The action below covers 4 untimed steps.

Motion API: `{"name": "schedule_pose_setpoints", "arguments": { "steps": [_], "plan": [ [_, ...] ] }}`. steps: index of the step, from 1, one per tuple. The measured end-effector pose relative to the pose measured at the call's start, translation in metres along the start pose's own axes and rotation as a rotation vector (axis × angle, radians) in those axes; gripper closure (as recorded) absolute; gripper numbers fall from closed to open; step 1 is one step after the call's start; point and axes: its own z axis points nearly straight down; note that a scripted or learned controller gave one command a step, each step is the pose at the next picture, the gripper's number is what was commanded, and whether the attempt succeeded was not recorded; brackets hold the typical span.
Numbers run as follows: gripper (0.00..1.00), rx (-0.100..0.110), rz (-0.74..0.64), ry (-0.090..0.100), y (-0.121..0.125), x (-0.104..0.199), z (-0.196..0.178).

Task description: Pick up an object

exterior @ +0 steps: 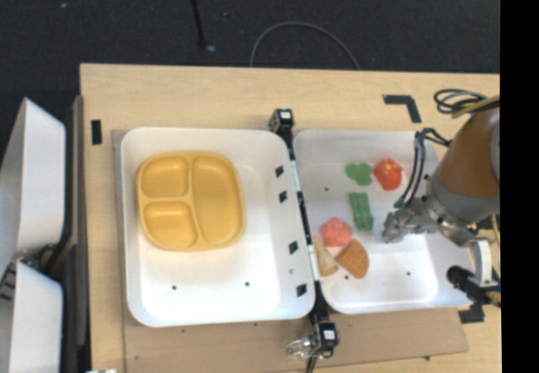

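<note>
Pincer (397,226): I see it low inside the right bin (421,283), just right of the green block (361,211); whether it is wide or narrow I cannot tell.
Candidates: green block, green lump (359,172), red piece (388,173), pink piece (337,232) and tan wedge (354,259) sit loose in the right bin, nothing visibly grasped.
Left bin (152,304): carries a yellow divided tray (190,199), kept apart from the picking area, I judge.
Obscured: arm (472,165) cut off at right edge; fingertips blurred against the white floor.

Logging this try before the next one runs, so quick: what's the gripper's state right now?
Gripper: cannot be told from this view; it sits low in the right bin, right of the green block.
</note>
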Motion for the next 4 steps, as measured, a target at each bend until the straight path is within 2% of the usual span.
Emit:
{"name": "schedule_pose_setpoints", "arguments": {
  "steps": [1,2,3,4],
  "plan": [
    [1.0,-0.002,-0.009,-0.001,-0.001,0.002,-0.044],
    [1.0,-0.004,-0.012,-0.002,-0.001,0.006,-0.106],
    [1.0,-0.004,-0.012,-0.003,0.0,-0.004,-0.165],
    [1.0,0.002,-0.013,0.0,-0.007,0.048,-0.151]
  ]
}}
